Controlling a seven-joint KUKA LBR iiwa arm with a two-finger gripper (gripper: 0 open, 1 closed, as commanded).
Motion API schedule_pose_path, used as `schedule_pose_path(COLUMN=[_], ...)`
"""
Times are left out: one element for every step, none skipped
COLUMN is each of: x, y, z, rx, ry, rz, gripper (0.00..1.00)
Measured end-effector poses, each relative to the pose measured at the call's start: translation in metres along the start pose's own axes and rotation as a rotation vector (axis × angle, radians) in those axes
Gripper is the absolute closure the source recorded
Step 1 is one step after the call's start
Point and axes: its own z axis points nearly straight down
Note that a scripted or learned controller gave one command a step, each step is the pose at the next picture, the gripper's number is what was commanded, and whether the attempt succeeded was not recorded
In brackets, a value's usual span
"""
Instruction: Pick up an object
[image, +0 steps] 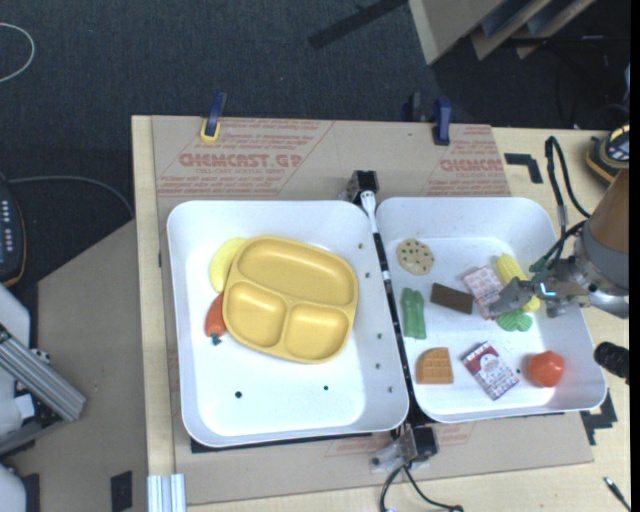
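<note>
- Bench (300, 150) of brown board, bearing two shallow white bins side by side
- Left bin (200, 400) holding a yellow divided tray (290, 298), tilted, three compartments facing up
- Right bin (450, 215) holding a scatter of small toy items
- Grey arm (612, 240) reaching in from the right edge above the right bin
- Gripper (515, 297) low over the right part of the right bin, just beside the green piece (516, 321) and the yellow corn (510, 267); finger spread: cannot tell, too blurred
- Yellow round piece (224, 260) partly hidden under the tray's upper left edge
- Red-orange pepper (215, 318) touching the tray's left side
- Green pod (412, 312) near the right bin's left wall
- Brown bar (450, 297) between the pod and a pink-white packet (482, 284)
- Cookie (414, 257) above the brown bar
- Waffle piece (434, 366) below the pod
- Red-white carton (492, 368) just right of the waffle piece
- Red tomato (545, 369) near the lower right corner, apart from the gripper
</note>
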Motion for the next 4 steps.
schedule_pose_path(x=[0.009, 0.01, 0.009, 0.011], y=[0.001, 0.0, 0.001, -0.008], z=[0.046, 0.09, 0.077, 0.025], rx=[-0.001, -0.001, -0.007, -0.012], ry=[0.0, 0.0, -0.003, -0.005], rz=[-0.001, -0.001, 0.001, 0.0], gripper=[0.0, 0.0, 1.0, 1.0])
